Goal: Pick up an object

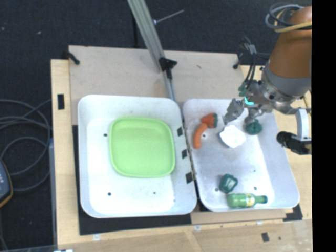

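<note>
Fingers (242, 111) of mine hang spread apart over the right bin (278, 161), up near its 12 o'clock edge, and nothing sits between them. One finger points down-left and the other ends in a dark green tip.

I can pick any thing in this bin. A white lump (232, 137) lies just below my fingers, at about 6 o'clock from them. A carrot (201, 130) lies at 9 o'clock from the lump, close to the bin's left wall. A small green cup (228, 182) and a green bottle (247, 199) lie near the 6 o'clock edge, almost touching. The left bin (94, 156) holds a green plate (142, 147).

What could go wrong? The lump looks round and smooth, so I think it may slip out as I squeeze. If I come down a bit off, one finger could land on top and push it away. The carrot is so near the wall that I might bump the wall.
</note>
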Controlling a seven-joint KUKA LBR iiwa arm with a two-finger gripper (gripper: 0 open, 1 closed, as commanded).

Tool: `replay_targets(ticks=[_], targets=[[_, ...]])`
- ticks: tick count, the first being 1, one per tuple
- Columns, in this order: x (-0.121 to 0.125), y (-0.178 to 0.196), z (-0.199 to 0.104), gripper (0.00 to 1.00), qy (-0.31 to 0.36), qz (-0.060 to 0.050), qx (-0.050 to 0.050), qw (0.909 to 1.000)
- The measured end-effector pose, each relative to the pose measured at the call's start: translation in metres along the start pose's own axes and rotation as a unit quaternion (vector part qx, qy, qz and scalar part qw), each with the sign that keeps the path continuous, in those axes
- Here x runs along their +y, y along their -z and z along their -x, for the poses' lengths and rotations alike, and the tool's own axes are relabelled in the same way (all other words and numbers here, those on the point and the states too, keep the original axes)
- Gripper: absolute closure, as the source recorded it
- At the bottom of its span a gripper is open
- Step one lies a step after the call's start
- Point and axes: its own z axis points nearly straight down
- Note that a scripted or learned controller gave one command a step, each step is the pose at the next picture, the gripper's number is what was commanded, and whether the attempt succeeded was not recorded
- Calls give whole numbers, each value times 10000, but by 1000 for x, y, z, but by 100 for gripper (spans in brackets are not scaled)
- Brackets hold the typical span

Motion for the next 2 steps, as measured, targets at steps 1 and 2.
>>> replay_targets(ticks=[1,2], targets=[[0,0,0,0,0,-1,0,10000],[-1,-61,-5,0,-2,-23,-2,10000]])
